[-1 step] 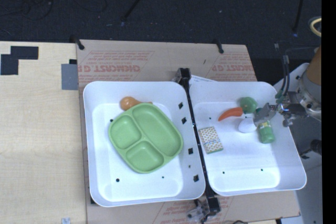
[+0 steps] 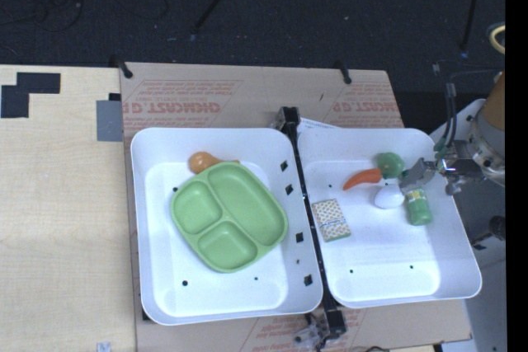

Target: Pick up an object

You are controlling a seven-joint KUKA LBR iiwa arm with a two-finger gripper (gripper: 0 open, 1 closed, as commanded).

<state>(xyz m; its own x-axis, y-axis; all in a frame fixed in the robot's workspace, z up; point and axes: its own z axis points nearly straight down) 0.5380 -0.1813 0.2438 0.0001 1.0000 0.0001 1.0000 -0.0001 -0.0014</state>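
A grey robot arm reaches in over the right-hand bin [image 2: 462,276], its tool [image 2: 425,169] hanging at the bin's upper right area, close above a small cluster of objects; whether the tool is open or closed cannot be made out from this angle, and nothing can be seen held in it. Just beside the tool, toward the bin's centre, sits a round green toy [image 2: 389,164], with an orange carrot-shaped piece [image 2: 361,178] lying next to it on the side away from the tool. Directly below the tool a white egg-shaped object [image 2: 388,197] rests on the bin floor, and a small green bottle [image 2: 418,207] lies on its side just beside the egg, nearly under the tool. Farther from the tool, near the divider between the bins, a small patterned packet [image 2: 331,219] lies flat. Well apart from the tool, the left-hand bin [image 2: 157,260] holds a green divided plate [image 2: 228,215], tilted at an angle, with an orange ball-like object [image 2: 202,162] partly tucked behind the plate's far edge. Both bins sit on a sheet of brown cardboard [image 2: 206,95] laid across the bench [image 2: 58,218].
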